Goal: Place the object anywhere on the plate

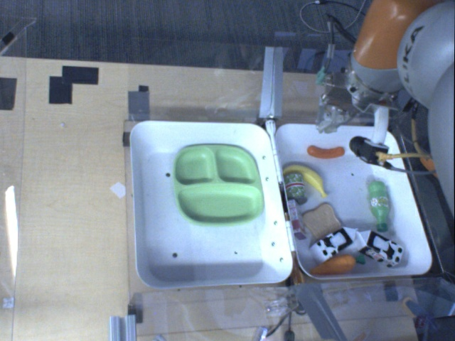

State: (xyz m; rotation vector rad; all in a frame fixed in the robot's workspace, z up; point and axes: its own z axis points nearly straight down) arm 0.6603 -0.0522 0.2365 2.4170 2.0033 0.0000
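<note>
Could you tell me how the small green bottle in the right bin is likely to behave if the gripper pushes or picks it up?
The green bottle lies on its side on the right bin floor, so a sideways nudge would probably roll it. Its rounded, glossy-looking body may slip between the fingers. It looks like a small toy, so likely light.

Matt green plastic plate point(217, 185), glossy white plastic bins point(153, 261), pale wood-look bench point(64, 212)
</note>
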